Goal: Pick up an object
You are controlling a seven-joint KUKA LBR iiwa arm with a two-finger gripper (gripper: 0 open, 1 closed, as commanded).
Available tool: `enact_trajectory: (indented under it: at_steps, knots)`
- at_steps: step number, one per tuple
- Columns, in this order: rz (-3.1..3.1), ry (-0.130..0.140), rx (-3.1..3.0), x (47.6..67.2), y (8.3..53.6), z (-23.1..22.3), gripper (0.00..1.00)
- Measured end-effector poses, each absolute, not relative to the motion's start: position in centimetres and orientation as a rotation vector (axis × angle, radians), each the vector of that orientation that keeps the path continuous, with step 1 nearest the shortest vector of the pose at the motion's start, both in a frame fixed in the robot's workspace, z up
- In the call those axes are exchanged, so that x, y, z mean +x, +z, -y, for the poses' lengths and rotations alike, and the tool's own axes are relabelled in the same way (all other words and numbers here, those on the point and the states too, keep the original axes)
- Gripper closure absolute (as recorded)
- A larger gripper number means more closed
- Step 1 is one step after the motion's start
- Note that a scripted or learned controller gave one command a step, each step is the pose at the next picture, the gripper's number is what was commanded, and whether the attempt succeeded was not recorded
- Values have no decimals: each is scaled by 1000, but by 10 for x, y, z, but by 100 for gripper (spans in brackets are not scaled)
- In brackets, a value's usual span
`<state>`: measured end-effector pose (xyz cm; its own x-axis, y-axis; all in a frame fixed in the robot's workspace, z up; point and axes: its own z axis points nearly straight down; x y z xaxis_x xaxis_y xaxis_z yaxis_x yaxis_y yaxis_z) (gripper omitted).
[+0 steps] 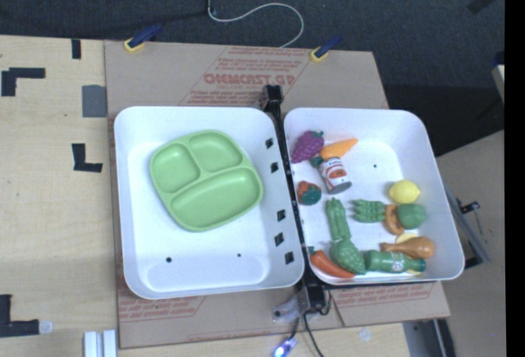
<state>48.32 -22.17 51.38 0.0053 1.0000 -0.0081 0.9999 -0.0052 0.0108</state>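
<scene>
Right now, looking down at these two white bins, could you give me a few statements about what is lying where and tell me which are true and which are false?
1. The green divided plate lies in the left bin. True.
2. The toy food is piled on the green plate. False: it lies in the right bin.
3. The purple grapes sit near the wall between the two bins. True.
4. The yellow lemon lies in the left bin. False: it is in the right bin, toward its right side.
5. The small red and white can lies just below the orange carrot in the picture. True.
</scene>
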Motion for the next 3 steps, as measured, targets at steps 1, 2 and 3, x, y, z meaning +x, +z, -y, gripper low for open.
enact_trajectory:
  at_steps: [1, 2, 3]
  knots:
    - [-2232, -11, 2232, 482, 362, 219, 100]
    - [-2220, 4, 2213, 484, 442, 207, 100]
    - [-2232, 6, 2206, 485, 483, 106, 100]
